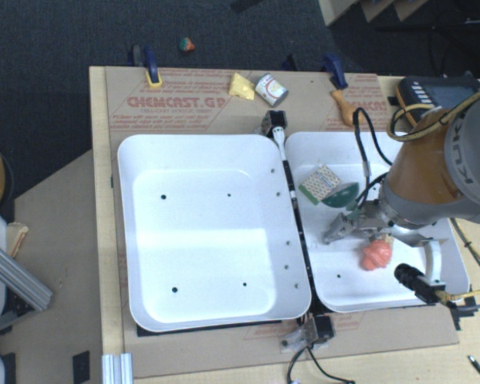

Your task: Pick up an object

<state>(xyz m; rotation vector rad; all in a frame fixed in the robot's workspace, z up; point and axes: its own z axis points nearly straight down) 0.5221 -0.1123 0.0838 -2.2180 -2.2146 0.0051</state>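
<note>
**Gripper low in the right bin**

The gripper reaches into the right bin, its grey fingers spread partly open with nothing between them. A pink object lies just beside it. A speckled card and a dark green object sit near the dividing edge. The left bin adjoins.

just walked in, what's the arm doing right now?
The grey KUKA arm with the orange band is reaching into the right white bin, trying to pick something up. Its hand sits low over the bin floor, between a green rounded object beside a speckled square pad and a pink lumpy object. Nothing is visibly between its fingers. The left white bin is not being worked.
</note>
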